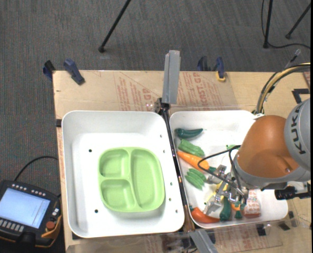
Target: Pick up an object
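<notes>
The right bin (219, 121) holds several toy vegetables: a dark green pepper (189, 133), a light green pod (192, 148), an orange carrot (192, 159), a green pod (195, 178), and an orange-red piece (204, 214) near the front wall. A small white and red packet (252, 204) lies at the front right. My gripper (223, 195) is low in the front of this bin, among the vegetables, beside a dark green piece (226, 211). The orange band of the arm (264, 152) covers the bin's right part.
The left bin (77, 136) holds a light green divided plate (131, 179). A grey upright post (171, 78) stands behind the bins' shared wall. Clamps sit along the bench's back edge, a teach pendant (22, 207) at lower left, and cables (275, 86) on the right.
</notes>
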Motion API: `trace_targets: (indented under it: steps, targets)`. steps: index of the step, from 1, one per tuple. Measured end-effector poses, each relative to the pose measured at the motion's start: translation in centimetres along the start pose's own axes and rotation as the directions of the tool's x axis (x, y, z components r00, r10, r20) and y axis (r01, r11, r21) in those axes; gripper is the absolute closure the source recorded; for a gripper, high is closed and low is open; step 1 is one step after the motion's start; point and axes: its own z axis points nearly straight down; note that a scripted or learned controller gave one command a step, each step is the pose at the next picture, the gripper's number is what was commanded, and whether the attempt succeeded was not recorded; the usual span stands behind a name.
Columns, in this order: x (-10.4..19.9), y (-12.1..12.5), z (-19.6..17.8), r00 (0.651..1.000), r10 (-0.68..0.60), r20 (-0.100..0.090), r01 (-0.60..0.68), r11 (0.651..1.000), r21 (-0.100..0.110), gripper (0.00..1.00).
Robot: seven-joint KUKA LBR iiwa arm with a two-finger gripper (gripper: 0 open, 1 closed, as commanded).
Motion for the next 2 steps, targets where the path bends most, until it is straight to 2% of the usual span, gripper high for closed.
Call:
trace_targets:
  steps: [1, 2]
  targets:
    - [-7.3, 3.1, 0.4, 0.998, 0.056, -0.01, -0.056, 0.998, 0.0, 0.0]
    - [-13.8, 5.7, 0.8, 0.994, 0.106, -0.021, -0.106, 0.994, 0.013, 0.0]
